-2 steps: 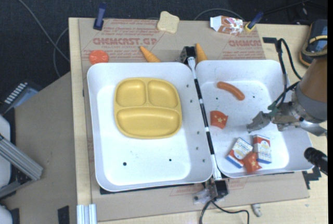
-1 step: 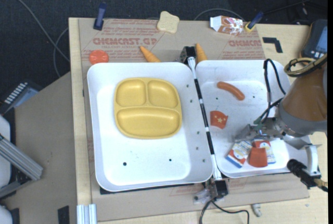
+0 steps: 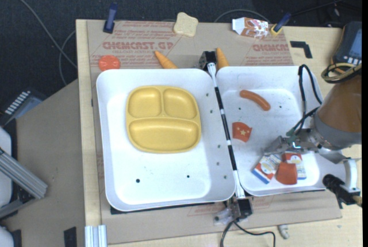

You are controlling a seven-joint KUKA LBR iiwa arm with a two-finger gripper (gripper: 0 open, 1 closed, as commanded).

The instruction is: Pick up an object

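In the right bin, the jaws are poised just above the red block and carton; their state cannot be told. One object should be centred before closing.

Two bins sit side by side on the desk. The jaws stand low in the right bin, near its front right corner. Just before the jaws lie a carton and a block, touching each other. Left of the jaws lies a small packet; behind it, a sausage. Well to the left, the left bin holds a divided tray. Behind both bins lie a bread slice, two carrots and a wrapper.
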